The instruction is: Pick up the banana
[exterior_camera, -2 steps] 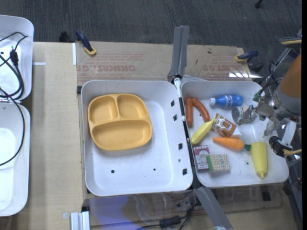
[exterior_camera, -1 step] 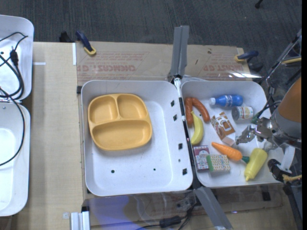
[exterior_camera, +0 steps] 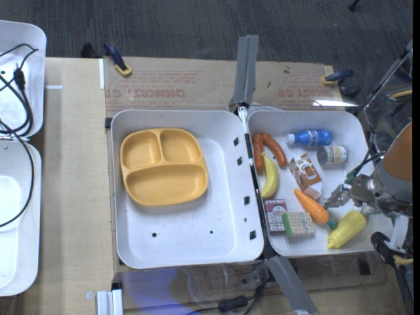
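Note:
The yellow banana (exterior_camera: pixel 268 179) lies in the right bin (exterior_camera: pixel 357 131) along its left wall, just below a red-orange sausage (exterior_camera: pixel 270 148). My gripper (exterior_camera: pixel 340 196) hovers low at the bin's right side, well to the right of the banana. It sits between an orange carrot (exterior_camera: pixel 311 207) and a yellow mustard bottle (exterior_camera: pixel 346 229). Nothing shows between the fingers.
The right bin also holds a blue bottle (exterior_camera: pixel 311 137), a small can (exterior_camera: pixel 331 155), a brown snack packet (exterior_camera: pixel 305 172) and two small boxes (exterior_camera: pixel 289 218). In the left bin (exterior_camera: pixel 177 238) rests a yellow divided plate (exterior_camera: pixel 163 166). Clamps and cables line the bench's far edge.

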